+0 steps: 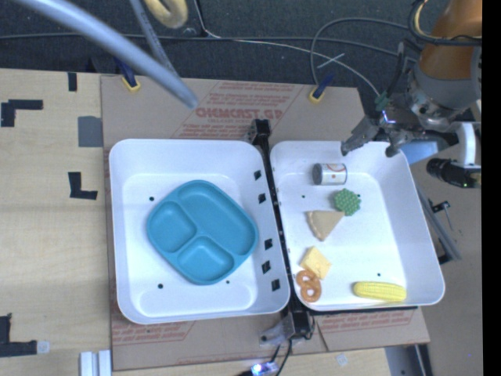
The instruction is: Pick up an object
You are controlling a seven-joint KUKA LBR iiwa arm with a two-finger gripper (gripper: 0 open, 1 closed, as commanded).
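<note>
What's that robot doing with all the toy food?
The robot arm's gripper hangs over the top edge of the right bin, with nothing between its fingers. Below it lie a small can, broccoli, a tan wedge, cheese, a pretzel and corn. The left bin holds a blue divided plate.

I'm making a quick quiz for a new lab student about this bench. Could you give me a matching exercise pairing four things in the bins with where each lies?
Things:
1. blue tray
2. corn cob
3. small can
4. pretzel

Places:
A. right bin, far end, lying on its side
B. left bin, middle
C. right bin, near left corner, by the cheese wedge
D. right bin, near edge, towards the right

Pairs: 1-B, 2-D, 3-A, 4-C
</note>
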